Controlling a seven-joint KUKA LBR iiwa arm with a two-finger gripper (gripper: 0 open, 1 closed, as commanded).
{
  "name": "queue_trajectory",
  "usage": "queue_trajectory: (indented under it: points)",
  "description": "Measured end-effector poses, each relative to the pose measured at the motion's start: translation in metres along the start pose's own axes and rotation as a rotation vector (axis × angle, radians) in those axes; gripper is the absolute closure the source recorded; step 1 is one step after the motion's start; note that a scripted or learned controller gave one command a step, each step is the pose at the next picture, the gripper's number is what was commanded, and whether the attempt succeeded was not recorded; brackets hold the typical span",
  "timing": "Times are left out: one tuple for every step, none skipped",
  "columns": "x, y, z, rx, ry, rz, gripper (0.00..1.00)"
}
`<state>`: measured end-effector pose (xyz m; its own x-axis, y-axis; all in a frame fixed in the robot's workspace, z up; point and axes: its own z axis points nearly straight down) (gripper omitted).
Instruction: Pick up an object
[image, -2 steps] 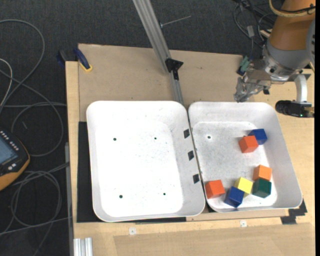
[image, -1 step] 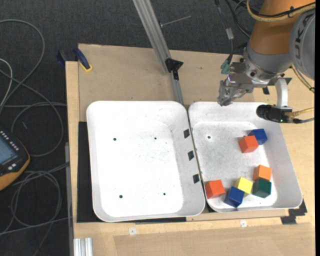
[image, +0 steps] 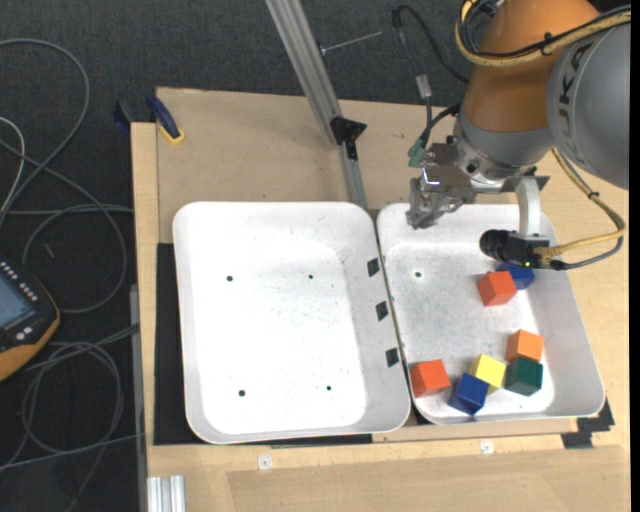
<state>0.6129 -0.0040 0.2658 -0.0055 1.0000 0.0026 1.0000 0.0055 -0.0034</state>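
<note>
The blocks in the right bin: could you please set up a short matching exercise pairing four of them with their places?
Things:
1. green block
2. yellow block
3. blue block at the near rim
4. orange block, alone mid-bin

Places:
A. between blue and green
B. nearest the gripper
C. under an orange block, far right
D. right of the near-left orange block

Pairs: 1-C, 2-A, 3-D, 4-B
</note>
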Motion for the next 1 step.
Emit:
queue_trajectory:
  points:
    - [0.0619,-0.0097,0.0083,0.0,0.001,-0.002,1.0]
